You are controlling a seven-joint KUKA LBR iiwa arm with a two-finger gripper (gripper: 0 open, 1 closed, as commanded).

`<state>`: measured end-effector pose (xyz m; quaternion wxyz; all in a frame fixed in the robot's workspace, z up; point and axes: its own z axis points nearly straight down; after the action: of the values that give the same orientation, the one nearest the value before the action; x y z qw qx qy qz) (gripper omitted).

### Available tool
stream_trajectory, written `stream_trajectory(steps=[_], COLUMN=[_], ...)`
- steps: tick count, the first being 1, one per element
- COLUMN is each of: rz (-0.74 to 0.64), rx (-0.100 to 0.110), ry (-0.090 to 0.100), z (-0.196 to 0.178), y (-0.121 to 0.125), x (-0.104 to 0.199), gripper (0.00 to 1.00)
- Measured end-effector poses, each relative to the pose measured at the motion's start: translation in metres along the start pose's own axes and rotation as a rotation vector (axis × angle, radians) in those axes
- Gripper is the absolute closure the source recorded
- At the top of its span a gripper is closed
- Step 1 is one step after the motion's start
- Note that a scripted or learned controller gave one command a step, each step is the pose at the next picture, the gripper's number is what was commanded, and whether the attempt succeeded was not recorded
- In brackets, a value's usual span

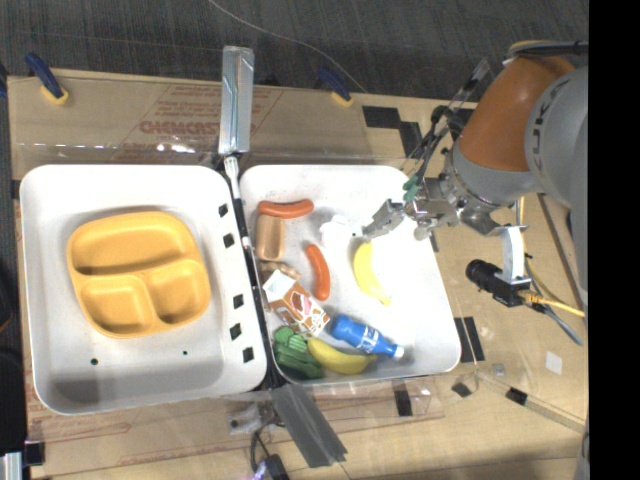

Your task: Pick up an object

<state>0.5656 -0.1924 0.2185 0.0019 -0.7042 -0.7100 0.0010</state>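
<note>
The right bin point(425, 268) holds several toy foods. A yellow banana point(371, 272) lies near its middle right. My gripper point(384, 220) hangs just above and slightly behind the banana's upper end, with nothing seen in it. To the left lie a red sausage point(317, 269), an orange hot dog point(286, 208) and a brown bun-like roll point(268, 236). A small white piece point(335, 231) sits between the sausage and the gripper. Along the front edge are a printed carton point(298, 306), a blue bottle point(365, 338), a second banana point(339, 357) and a green item point(294, 353).
The left bin point(60, 368) holds a yellow divided tray point(138, 268). A metal bar point(236, 98) stands at the back between the bins. The arm's orange-banded wrist point(510, 118) reaches over the right bin's right wall.
</note>
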Motion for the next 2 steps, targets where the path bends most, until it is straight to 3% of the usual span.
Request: stream_trajectory(steps=[1,2], rz=[0.122,-0.151], rx=[-0.029,-0.006], ry=[-0.005,-0.002], z=[0.099,0.065], y=[0.04,0.08], x=[-0.007,0.031], gripper=[0.0,0.0])
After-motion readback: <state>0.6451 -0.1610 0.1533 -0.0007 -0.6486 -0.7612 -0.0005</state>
